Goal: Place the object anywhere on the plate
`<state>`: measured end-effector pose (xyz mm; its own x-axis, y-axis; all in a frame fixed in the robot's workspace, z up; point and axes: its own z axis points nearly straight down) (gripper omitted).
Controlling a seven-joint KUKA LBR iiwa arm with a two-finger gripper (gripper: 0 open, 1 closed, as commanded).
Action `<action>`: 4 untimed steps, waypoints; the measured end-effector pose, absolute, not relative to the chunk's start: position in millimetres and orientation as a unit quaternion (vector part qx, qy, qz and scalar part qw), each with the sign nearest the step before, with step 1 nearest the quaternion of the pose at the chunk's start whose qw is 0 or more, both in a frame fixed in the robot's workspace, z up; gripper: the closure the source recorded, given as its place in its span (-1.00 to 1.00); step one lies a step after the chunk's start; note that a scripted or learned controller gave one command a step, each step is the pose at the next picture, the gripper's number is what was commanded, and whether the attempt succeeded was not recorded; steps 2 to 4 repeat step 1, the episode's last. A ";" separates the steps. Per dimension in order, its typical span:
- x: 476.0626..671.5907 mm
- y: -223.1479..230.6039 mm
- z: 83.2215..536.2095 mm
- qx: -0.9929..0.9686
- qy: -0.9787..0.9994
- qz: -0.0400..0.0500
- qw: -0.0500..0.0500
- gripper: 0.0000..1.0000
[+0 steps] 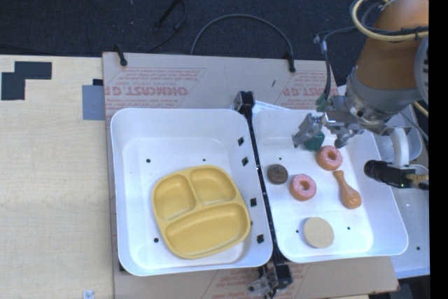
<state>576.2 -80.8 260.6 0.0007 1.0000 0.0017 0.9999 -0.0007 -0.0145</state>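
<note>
Pale wood bench point(49, 171) carries two white bins on cardboard. Left bin point(129, 133) holds the yellow divided plate point(201, 210), with three compartments. Right bin point(378, 234) holds a brown disc point(278, 174), a pink-iced doughnut point(303, 187), a tan round biscuit point(318, 232), a second doughnut point(329, 158) and a wooden drumstick-like piece point(346, 190). The gripper point(324, 131) hangs spread and empty just above that second doughnut. I'd drop straight down, fingers straddling the ring, close firmly, lift clear of the divider, then cross to the plate.
</note>
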 end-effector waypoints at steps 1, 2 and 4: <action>578.1 -81.0 266.3 -0.707 -0.707 0.001 0.002 -1.00; 578.1 -81.0 266.3 -0.707 -0.707 0.001 0.002 -1.00; 578.1 -81.0 266.3 -0.707 -0.707 0.001 0.002 -1.00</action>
